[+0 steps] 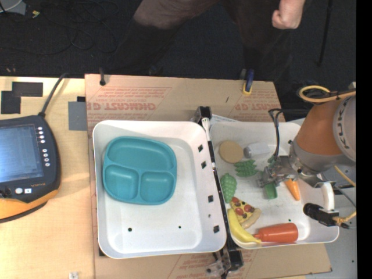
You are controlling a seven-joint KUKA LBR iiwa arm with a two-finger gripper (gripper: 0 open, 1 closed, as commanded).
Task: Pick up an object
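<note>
The desk (35, 237) carries a sheet of cardboard with two shallow white bins on it. The left bin (151, 225) holds a teal divided tray (139, 170) lying flat toward its back. The right bin (314, 234) is crowded with toy food.

The arm (325, 135) reaches in from the right, orange band showing, and its tool (273, 176) is down among the toys in the middle of the right bin. I cannot tell from here how far the tool is open, or whether it has anything; the wrist and cables mask it.

Around it, from larger to smaller: a red sausage-like piece (278, 232) along the front edge, a yellow banana (241, 230) touching its left end, a pizza slice (245, 209) just behind the banana, a round tan disc (231, 151) near the back, a bumpy green vegetable (228, 185) by the divider, a leafy green piece (246, 168), a small green block (269, 189) directly under the tool, and an orange carrot (293, 189) just to its right.

The green block looks like the likeliest target. I'd guess it is light, rigid plastic, smooth and prone to slipping sideways, so a grip across its flat sides near the middle would suit. The carrot close beside it could get nudged.
</note>
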